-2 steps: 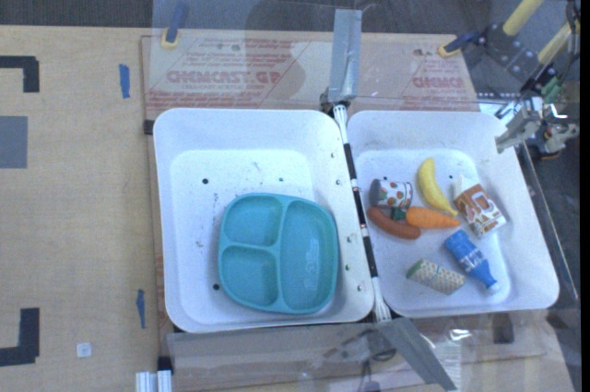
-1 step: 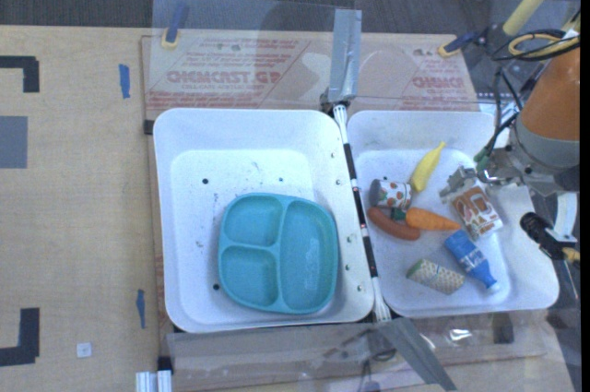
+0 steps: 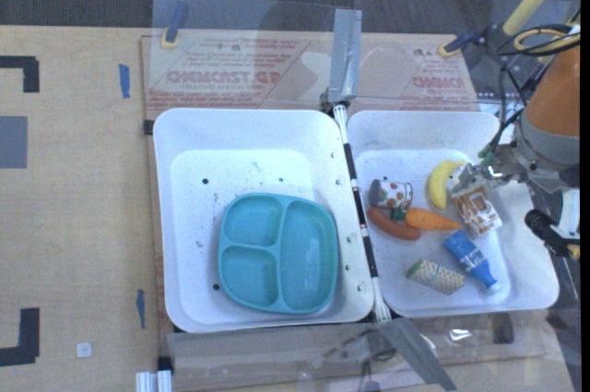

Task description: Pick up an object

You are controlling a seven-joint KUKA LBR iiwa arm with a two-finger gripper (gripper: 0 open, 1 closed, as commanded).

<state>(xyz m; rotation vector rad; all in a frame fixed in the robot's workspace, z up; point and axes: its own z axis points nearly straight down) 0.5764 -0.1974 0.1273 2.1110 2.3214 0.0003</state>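
Nearest the lens is the front edge of the pale wooden bench (image 3: pixel 74 224), which carries black corner marks and short strips of blue tape (image 3: pixel 124 81). On it stand the left shallow white plastic bin (image 3: pixel 171 196) and the right shallow white plastic bin (image 3: pixel 544 289), touching along a shared middle rim. Behind them lies a clear panel with red printed lettering (image 3: pixel 226 77); the letters appear reversed and cannot be read with confidence.

The grey arm with an orange band (image 3: pixel 558 109) comes in over the right bin's far right side. A turquoise three-compartment plastic plate (image 3: pixel 277 254) lies flat in the left bin, towards its front.

The gripper (image 3: pixel 479 183) hangs low in the right bin, and whether it is apart or together cannot be told. Directly beneath it, touching or nearly so, lies a small orange-and-white printed carton (image 3: pixel 479 213), tilted, its print too small to read. Just left of it are a yellow banana (image 3: pixel 442 183) and an orange carrot with a green stub (image 3: pixel 429 219). A red-orange sausage-shaped toy (image 3: pixel 395 227) lies against the carrot, below a white mug with coloured spots (image 3: pixel 392 194). A blue bottle with a white label (image 3: pixel 472 259) lies slantwise nearer the front, and beside it a small green-patterned wedge (image 3: pixel 436 276)
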